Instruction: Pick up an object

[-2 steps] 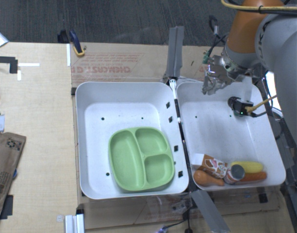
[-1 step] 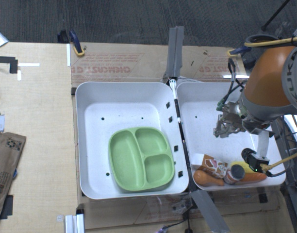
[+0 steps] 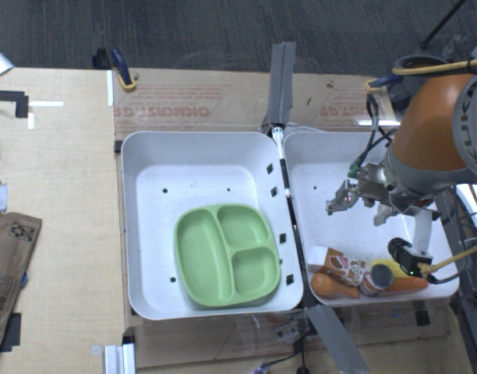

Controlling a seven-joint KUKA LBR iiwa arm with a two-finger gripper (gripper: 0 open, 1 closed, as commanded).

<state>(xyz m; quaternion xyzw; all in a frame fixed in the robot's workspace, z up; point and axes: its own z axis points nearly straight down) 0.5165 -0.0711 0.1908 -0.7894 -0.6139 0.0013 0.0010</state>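
Note:
My gripper point(image 3: 358, 209) hovers over the middle of the right bin point(image 3: 316, 170), fingers spread open with nothing between them. Below it, along the bin's front wall, lies a cluster of items. There is a white and brown packet point(image 3: 344, 265), an orange carrot-shaped piece point(image 3: 332, 287), a small round item with a yellow top point(image 3: 380, 274) and another orange piece point(image 3: 414, 284). The gripper stands apart from all of them, a little behind the cluster.
The left bin point(image 3: 145, 209) holds a green divided plate point(image 3: 227, 253) toward its front. A raised divider point(image 3: 285, 201) separates the two bins. The arm's orange band point(image 3: 433, 123) and wrist hang over the right bin's right side.

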